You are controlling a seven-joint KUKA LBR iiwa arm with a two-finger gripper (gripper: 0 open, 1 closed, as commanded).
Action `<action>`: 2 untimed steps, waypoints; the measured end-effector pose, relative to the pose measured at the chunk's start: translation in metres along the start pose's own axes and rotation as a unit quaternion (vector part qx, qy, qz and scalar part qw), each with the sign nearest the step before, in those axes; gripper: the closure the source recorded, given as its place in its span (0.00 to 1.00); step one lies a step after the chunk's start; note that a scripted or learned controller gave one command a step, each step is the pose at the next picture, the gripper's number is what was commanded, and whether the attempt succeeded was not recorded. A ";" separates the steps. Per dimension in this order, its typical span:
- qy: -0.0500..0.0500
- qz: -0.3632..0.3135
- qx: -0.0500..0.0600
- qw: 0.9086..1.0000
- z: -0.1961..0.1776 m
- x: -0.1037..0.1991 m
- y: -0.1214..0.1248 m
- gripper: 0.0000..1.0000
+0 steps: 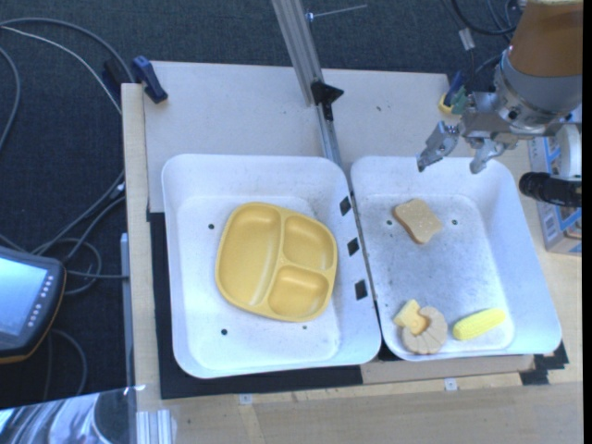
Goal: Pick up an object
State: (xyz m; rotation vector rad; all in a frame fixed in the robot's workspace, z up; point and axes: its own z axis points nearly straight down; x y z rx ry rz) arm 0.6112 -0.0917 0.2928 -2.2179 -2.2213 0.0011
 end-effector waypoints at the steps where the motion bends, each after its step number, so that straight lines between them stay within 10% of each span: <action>1: 0.000 0.000 0.000 1.000 0.000 0.000 0.000 0.00; 2: 0.000 0.001 0.003 1.000 0.063 -0.002 -0.001 0.00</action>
